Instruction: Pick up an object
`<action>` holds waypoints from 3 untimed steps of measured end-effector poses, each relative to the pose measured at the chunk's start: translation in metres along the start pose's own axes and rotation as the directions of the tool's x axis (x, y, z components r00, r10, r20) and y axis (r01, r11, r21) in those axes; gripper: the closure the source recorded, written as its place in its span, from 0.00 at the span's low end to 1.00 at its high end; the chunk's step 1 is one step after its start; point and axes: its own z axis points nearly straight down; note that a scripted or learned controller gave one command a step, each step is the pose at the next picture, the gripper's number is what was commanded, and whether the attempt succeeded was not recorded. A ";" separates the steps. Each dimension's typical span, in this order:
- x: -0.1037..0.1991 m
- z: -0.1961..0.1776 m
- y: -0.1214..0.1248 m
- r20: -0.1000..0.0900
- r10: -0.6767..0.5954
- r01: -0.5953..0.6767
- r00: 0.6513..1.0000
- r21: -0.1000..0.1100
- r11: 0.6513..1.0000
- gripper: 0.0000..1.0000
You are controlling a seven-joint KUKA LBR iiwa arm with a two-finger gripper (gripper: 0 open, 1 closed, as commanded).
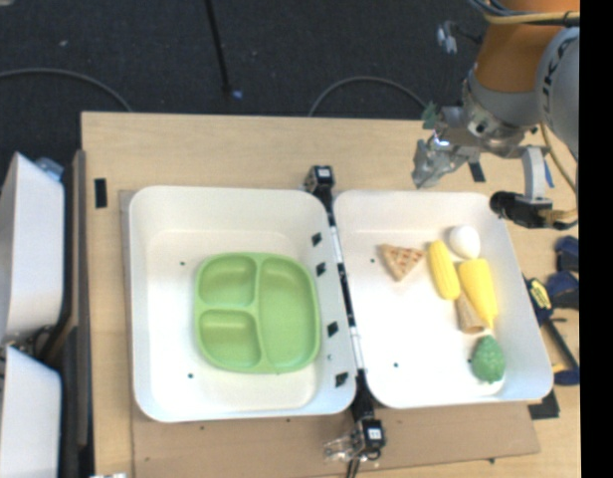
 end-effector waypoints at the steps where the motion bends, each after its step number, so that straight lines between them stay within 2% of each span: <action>1: 0.050 0.013 -0.006 -0.001 -0.003 0.003 1.000 0.006 1.000 1.00; 2: 0.105 0.007 -0.011 -0.001 -0.004 0.004 1.000 0.006 1.000 1.00; 3: 0.156 0.003 -0.005 -0.001 -0.004 0.004 1.000 0.004 1.000 1.00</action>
